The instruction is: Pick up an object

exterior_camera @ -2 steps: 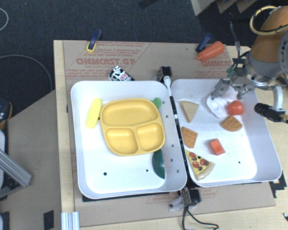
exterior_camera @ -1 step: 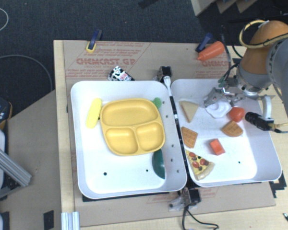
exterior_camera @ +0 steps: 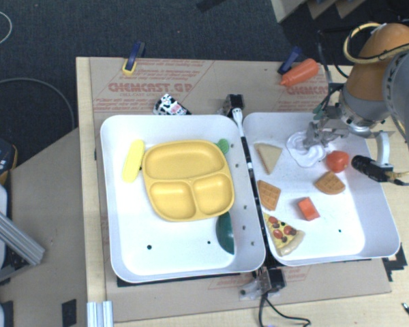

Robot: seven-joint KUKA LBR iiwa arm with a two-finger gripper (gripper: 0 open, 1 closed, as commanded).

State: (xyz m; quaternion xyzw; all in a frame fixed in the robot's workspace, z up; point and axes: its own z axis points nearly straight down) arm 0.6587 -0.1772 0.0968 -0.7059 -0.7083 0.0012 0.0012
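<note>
Red print on the brown board (exterior_camera: 191,80) under the bins reads "CHEMCAST GP", partly covered.

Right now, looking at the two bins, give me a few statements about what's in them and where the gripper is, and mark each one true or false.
1. The yellow divided tray lies in the left bin. True.
2. The pizza slice lies in the left bin. False: it lies in the right bin, near its front left corner.
3. The gripper is over the back of the right bin, above a white object. True.
4. The red cube lies on the yellow divided tray. False: it lies on the floor of the right bin.
5. A yellow corn cob lies left of the tray. True.
6. The arm reaches over the left bin. False: it is over the right bin.
</note>
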